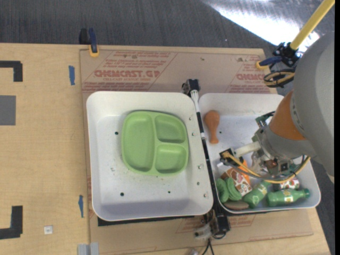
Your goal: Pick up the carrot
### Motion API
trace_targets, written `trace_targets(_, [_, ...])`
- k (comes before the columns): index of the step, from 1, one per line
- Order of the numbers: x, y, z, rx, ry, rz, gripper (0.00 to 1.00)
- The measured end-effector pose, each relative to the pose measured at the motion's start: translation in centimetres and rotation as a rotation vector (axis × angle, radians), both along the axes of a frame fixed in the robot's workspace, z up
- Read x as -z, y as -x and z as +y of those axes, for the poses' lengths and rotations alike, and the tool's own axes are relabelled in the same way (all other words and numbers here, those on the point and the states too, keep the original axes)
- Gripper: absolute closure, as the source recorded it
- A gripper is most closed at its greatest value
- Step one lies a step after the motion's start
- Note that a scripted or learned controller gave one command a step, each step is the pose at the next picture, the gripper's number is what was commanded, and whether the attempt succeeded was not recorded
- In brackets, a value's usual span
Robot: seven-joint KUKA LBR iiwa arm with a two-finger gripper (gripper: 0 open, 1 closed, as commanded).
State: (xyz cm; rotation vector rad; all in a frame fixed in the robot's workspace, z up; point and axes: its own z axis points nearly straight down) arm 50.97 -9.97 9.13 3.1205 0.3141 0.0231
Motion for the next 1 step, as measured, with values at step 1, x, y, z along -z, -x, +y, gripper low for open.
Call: trace_targets(1, [-0.01, 1.53, 0.43, 0.000, 0.005, -0.008, 0.00])
